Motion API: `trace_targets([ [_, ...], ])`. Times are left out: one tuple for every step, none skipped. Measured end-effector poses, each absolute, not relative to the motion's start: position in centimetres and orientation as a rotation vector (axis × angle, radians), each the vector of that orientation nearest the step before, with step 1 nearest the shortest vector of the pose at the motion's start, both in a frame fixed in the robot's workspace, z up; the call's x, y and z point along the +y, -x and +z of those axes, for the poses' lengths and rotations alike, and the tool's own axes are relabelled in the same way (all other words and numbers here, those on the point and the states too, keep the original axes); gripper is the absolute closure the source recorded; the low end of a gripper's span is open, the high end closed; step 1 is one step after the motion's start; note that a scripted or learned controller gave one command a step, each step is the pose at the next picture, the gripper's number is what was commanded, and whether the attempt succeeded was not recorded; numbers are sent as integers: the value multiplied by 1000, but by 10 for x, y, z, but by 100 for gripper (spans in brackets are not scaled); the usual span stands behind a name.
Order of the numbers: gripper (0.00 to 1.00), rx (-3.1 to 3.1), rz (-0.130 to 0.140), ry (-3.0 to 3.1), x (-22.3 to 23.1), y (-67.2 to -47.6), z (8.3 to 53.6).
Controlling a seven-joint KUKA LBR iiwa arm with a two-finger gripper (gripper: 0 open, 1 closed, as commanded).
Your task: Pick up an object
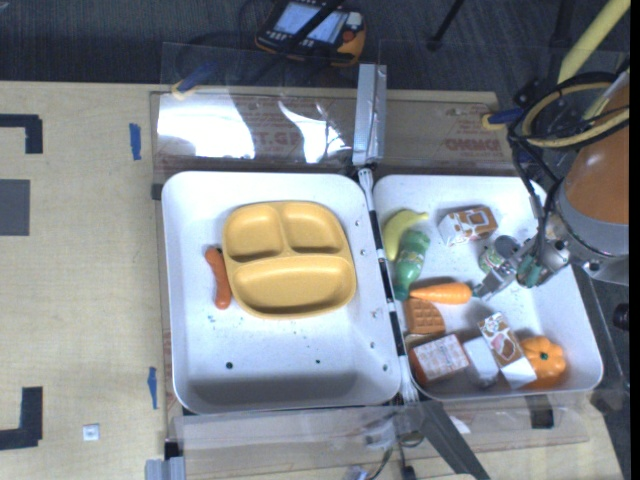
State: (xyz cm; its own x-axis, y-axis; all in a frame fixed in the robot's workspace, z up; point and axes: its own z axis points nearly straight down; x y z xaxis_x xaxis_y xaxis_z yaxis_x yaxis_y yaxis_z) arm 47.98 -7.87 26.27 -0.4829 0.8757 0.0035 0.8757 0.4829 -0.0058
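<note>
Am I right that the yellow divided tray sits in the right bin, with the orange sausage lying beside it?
Not quite: the camera view shows the yellow divided tray in the left bin, not the right one. The orange sausage does lie beside it.

Grey arm (590, 230) with orange band, small metallic end, yellow-black cables

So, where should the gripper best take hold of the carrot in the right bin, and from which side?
Grip the carrot at its thick middle, coming from above, fingers closing across its width. It lies flat, pointing left-right, with the waffle close below and the green bottle close above, so a narrow approach seems safest.
</note>
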Motion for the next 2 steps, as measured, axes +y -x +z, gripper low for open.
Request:
trace_targets([
  [100,-2696,9,1594,-79,-481,269],
  [100,-2943,1,1077,-99,-528,214],
])
